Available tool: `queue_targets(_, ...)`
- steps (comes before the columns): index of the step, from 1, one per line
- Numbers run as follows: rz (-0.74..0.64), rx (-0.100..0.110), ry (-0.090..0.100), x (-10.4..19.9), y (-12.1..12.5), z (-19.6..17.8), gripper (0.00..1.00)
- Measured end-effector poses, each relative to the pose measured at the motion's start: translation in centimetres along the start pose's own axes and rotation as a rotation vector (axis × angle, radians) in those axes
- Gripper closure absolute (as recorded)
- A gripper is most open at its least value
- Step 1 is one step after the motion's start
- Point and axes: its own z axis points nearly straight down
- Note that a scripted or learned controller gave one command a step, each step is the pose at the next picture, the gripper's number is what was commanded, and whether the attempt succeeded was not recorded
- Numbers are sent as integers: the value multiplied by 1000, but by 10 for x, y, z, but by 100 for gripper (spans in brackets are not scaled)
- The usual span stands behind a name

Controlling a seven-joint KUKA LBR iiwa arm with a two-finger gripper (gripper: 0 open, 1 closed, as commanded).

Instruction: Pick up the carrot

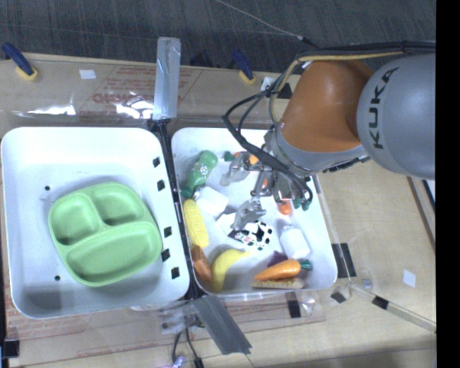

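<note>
The carrot is orange with a green top. It lies on its side near the front right corner of the right bin, its green end pointing right. My gripper hangs over the middle of that bin, up and to the left of the carrot and apart from it. Its two metal fingers are spread, so the gripper is open with nothing between them. The arm's orange band and grey wrist cover the bin's back right part.
Around the carrot lie a white cylinder, a black-and-white toy, a banana, a corn cob, a white block and a green bottle. The left bin holds a green divided plate.
</note>
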Motion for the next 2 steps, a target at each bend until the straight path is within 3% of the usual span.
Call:
queue_targets(1,77,-1,3,-12,-39,35,0)
queue_targets(2,96,-1,3,-54,-82,88,0)
